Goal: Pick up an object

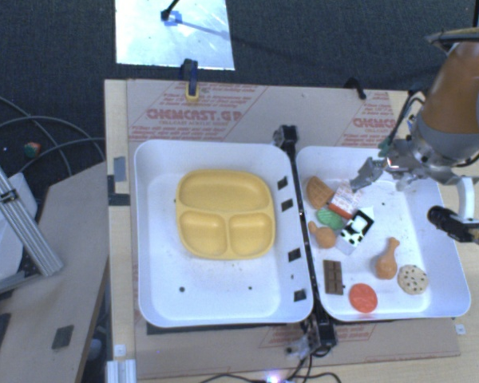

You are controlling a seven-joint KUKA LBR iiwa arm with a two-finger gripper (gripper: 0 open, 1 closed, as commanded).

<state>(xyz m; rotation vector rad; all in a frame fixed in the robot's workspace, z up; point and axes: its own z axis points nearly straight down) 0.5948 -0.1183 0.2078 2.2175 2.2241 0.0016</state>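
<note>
The right bin holds several small toy foods. A red and white packet lies on a green piece, with a black and white cube just below them. Around them are a brown bread piece, a small drumstick, a chocolate bar, a red slice, a larger drumstick and a cookie. My gripper hangs over the bin's upper middle, just up and right of the packet. Nothing shows in its grasp.
The left bin holds a yellow compartment tray. A black divider with clips runs between the bins. The arm's grey and orange body overhangs the right bin's far right corner, with a black part over its right side.
</note>
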